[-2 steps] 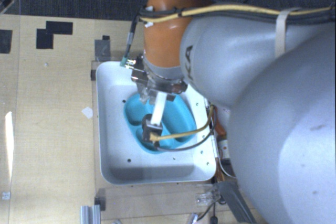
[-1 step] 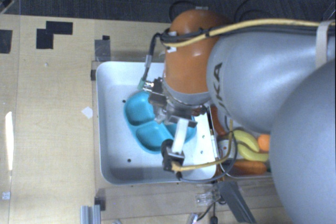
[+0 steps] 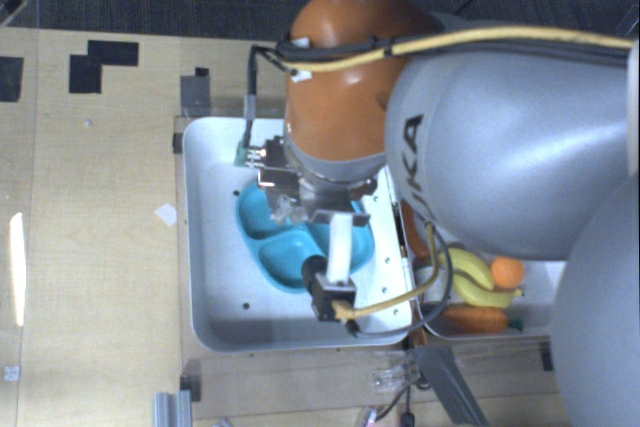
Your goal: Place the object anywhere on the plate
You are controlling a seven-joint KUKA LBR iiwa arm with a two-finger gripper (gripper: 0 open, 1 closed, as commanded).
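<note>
The arm (image 3: 500, 115) reaches over the left bin (image 3: 215, 245), with the gripper (image 3: 290, 200) pointing down into it. The wrist hides the gripper, so it cannot be told whether it is released or clenched, or whether it grasps anything. The blue plate (image 3: 280, 260) lies directly beneath the gripper and shows on its left and near sides. 3 items lie in the right bin (image 3: 538, 283), well to the gripper's right: a banana (image 3: 470, 277), an orange (image 3: 507, 273) touching it, and a carrot (image 3: 475, 319) just beside them. Which item is the task object cannot be told.
</note>
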